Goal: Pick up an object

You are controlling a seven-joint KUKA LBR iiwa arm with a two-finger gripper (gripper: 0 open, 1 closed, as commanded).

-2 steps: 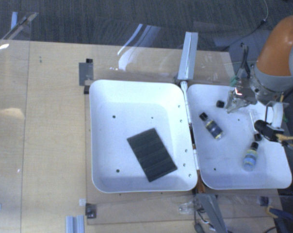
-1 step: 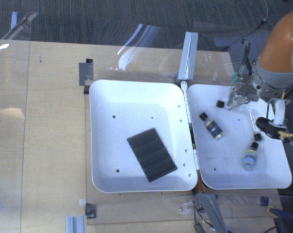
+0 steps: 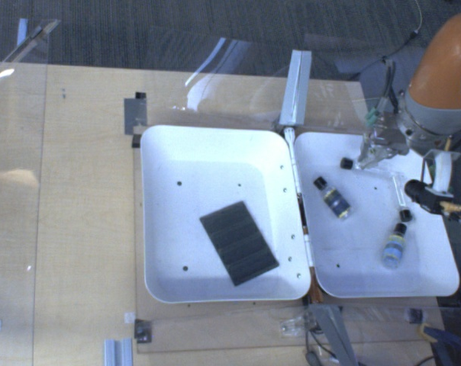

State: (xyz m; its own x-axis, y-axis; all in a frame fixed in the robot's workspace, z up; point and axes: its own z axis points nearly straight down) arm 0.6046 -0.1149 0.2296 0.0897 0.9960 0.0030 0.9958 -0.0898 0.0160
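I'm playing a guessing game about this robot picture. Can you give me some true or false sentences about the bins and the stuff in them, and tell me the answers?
1. A dark flat pad lies in the left bin. True.
2. The right bin holds two small bottles. True: a dark bottle and a blue-tinted bottle.
3. The two bottles touch each other. False: they lie apart.
4. The dark flat pad lies square with the bin's sides. False: it is turned at a slant.
5. The arm comes in over the left bin. False: it is over the right bin's far corner.
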